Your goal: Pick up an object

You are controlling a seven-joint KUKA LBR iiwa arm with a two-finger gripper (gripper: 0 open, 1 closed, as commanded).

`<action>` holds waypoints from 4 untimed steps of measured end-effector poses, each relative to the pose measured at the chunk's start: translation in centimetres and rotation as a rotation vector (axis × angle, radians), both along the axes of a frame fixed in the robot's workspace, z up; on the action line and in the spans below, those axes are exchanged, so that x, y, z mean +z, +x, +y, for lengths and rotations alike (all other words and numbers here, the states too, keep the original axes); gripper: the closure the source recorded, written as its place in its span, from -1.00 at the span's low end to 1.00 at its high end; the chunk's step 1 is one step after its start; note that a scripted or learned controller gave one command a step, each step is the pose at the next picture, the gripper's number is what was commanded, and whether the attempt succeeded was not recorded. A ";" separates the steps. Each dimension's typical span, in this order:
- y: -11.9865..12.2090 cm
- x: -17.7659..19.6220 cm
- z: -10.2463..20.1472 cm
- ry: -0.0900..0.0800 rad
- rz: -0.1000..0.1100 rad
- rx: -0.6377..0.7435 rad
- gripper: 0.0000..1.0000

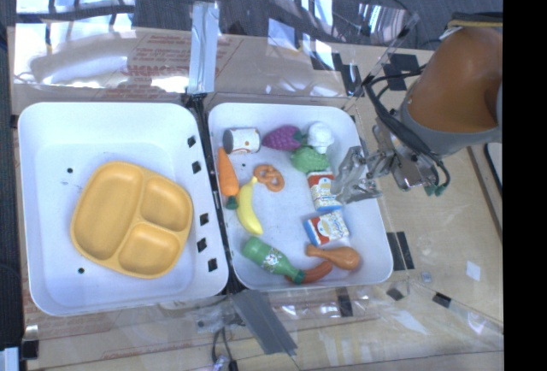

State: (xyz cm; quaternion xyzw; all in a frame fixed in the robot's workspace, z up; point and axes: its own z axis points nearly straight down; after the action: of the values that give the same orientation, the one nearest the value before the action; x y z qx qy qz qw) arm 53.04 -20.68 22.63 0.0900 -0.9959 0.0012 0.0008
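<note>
At the frame's bottom, the right bin [369, 268] holds one green bottle [272, 259], one drumstick [335, 256], one carton [326, 228], one banana [249, 207], one carrot [227, 173], and one pretzel [269, 178]. The gripper [355, 176] hovers mid-right, fingers seemingly apart, holding nothing. One yellow tray [130, 217] sits in the left bin [51, 130].

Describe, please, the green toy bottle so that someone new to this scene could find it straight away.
Look in the right-hand white bin, along its near edge. There the green plastic toy bottle lies on its side, just below the yellow toy banana and left of the brown toy drumstick. It is the only green thing with a white label.
</note>
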 end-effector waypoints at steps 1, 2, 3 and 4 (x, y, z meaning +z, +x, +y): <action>-1.8 -9.6 3.8 0.008 0.010 -0.006 1.00; -0.2 -6.5 -0.3 0.003 0.002 -0.100 1.00; 8.0 -4.4 -0.2 0.003 -0.002 -0.132 1.00; 8.2 -4.2 -0.2 0.004 -0.001 0.109 1.00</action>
State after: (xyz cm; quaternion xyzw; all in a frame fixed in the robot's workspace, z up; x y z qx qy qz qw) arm 61.26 -20.87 18.45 0.1440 -0.9896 -0.0005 0.0001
